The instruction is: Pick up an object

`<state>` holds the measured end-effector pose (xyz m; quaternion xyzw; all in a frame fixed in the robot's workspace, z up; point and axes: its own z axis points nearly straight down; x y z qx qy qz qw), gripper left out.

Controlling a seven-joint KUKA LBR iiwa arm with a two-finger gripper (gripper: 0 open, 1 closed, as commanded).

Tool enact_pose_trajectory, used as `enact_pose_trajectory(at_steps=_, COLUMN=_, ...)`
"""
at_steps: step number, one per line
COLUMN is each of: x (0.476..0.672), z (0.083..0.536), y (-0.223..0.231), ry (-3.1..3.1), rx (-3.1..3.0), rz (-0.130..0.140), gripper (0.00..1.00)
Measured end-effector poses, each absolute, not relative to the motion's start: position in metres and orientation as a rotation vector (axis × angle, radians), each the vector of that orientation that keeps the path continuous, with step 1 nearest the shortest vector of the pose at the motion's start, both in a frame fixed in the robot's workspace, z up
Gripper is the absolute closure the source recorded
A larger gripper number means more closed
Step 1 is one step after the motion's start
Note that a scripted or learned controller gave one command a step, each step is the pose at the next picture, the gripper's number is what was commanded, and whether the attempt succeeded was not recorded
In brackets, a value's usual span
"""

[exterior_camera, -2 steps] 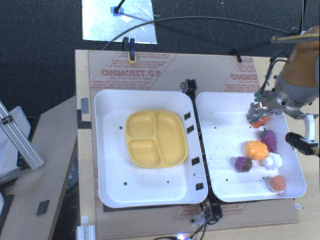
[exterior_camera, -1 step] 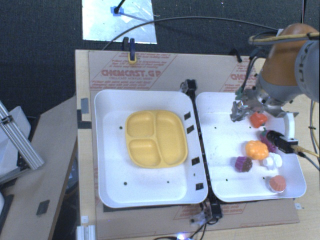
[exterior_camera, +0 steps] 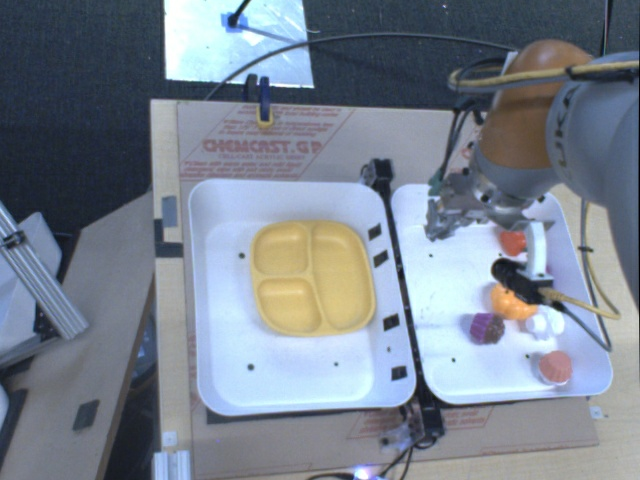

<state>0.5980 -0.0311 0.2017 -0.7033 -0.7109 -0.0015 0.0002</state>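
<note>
purple obj (exterior_camera: 487, 328) – small, lumpy | right bin (exterior_camera: 450, 378) | gripper (exterior_camera: 441, 226) apart

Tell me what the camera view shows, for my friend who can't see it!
A grey robot arm's gripper hangs over the right white bin, which holds a small purple lump, an orange toy and a round pink-topped piece. The left white bin holds a yellow divided plastic plate.

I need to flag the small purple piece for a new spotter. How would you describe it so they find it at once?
Look at the right-hand white bin, where the small items cluster along its right side. The purple object lies at the cluster's left edge, just lower left of the orange object. It is the only dark purple piece; its neighbours are orange, white or pinkish-red.
</note>
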Motion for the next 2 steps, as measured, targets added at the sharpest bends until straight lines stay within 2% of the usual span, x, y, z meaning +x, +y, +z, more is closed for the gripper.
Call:
enact_pose_trajectory(at_steps=1, x=0.618, z=0.201, y=0.026, ry=-2.234, rx=-2.21, rz=-0.006, gripper=1.0)
enact_pose_trajectory(at_steps=2, x=0.626, z=0.199, y=0.085, ry=-2.233, rx=-2.21, rz=-0.006, gripper=1.0)
